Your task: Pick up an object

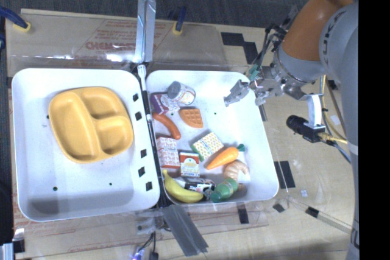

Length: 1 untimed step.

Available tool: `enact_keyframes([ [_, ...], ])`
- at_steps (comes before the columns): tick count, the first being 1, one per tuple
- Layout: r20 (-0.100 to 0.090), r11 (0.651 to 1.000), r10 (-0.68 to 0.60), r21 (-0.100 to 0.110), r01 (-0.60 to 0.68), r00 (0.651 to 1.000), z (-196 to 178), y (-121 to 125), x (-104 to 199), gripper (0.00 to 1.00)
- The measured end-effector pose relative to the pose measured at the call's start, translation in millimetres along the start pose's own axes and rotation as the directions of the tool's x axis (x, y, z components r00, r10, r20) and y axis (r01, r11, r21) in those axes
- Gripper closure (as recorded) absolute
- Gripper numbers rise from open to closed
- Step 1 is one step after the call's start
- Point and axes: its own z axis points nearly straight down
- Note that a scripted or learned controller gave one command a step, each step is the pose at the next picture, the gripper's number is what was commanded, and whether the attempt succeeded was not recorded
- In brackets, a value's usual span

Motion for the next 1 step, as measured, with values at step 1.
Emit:
enact_keyframes([
  [1,0.0,0.999,-0.033,0.002,0.033,0.999,36.9,29.6,30.9,0.0],
])
